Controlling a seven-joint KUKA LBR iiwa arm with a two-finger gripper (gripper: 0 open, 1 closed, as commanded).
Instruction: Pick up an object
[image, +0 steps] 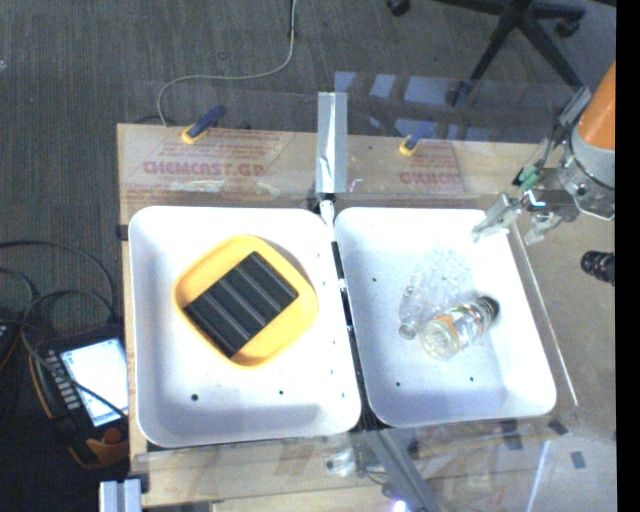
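A yellow rounded-square object with a black ribbed top (248, 298) lies in the left bin (160, 400). In the right bin (520, 395) a small clear plastic bottle (458, 325) lies on its side, with a crumpled clear plastic piece (437, 272) just behind it. My gripper (510, 226) hangs over the right bin's far right corner, above and to the right of the bottle. Its two fingers are spread open with nothing between them.
A metal divider post (330, 150) stands at the back between the bins. Two yellow-and-blue clamps (203, 123) hold the board at the back edge. A tablet and cables (85, 375) lie on the floor to the left.
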